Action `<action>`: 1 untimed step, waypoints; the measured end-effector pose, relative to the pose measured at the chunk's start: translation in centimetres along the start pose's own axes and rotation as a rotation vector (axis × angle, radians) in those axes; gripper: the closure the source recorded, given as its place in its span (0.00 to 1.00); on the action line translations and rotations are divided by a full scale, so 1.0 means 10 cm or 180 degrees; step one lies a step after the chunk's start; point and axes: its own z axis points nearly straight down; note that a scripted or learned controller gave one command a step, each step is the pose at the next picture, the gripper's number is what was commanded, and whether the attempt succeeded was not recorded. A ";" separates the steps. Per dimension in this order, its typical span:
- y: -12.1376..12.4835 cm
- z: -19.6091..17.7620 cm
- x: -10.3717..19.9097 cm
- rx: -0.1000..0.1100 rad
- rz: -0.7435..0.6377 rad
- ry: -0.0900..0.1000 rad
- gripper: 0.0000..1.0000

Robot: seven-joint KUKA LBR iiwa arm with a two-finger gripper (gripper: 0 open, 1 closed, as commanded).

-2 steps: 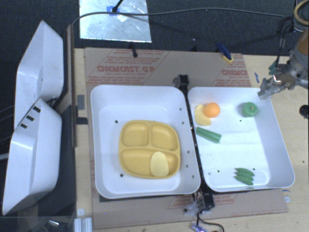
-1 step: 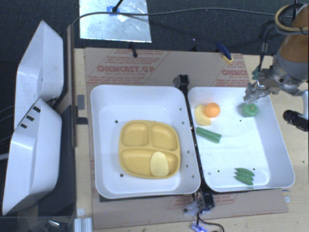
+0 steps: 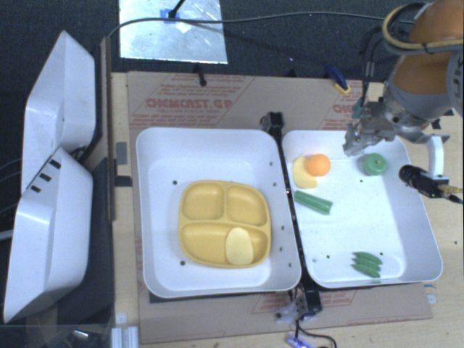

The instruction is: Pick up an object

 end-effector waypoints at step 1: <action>0.08 0.02 0.49 0.0001 0.0001 0.0000 1.00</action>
